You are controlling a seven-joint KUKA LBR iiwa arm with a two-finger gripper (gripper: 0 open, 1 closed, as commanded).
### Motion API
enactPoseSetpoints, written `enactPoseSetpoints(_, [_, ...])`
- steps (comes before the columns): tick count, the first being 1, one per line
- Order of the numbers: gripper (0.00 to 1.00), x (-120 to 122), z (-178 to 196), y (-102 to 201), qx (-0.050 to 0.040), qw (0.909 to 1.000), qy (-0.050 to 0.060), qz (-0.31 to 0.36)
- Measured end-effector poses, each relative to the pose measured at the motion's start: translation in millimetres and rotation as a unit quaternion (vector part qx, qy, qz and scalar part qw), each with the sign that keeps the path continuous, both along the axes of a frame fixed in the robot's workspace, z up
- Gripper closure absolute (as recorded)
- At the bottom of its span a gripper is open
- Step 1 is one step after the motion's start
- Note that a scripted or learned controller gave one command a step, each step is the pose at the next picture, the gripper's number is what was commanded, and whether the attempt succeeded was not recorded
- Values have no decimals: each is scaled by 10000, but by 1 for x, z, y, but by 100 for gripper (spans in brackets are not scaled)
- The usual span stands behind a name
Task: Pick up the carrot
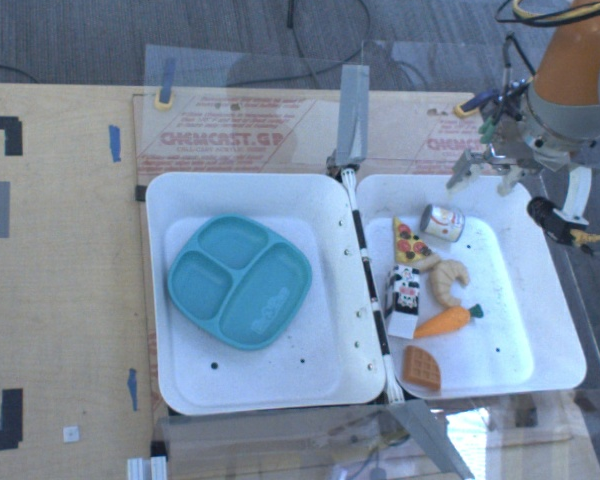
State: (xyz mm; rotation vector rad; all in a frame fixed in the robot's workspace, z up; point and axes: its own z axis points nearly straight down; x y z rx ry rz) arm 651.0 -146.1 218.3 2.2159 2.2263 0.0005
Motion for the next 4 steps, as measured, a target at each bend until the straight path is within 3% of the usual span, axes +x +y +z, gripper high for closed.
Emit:
enactPoseSetpoints(1, [0,-44,-75,49,0,10000,0,33])
enactPoseSetpoints(2, [0,-78,-101,42,0,10000,-14,94])
enactPoseSetpoints(3, [0,-158,-127,45,5,9996,-69,276])
enactPoseSetpoints(4, [100,-157,-116,45,27,9996,-87,261])
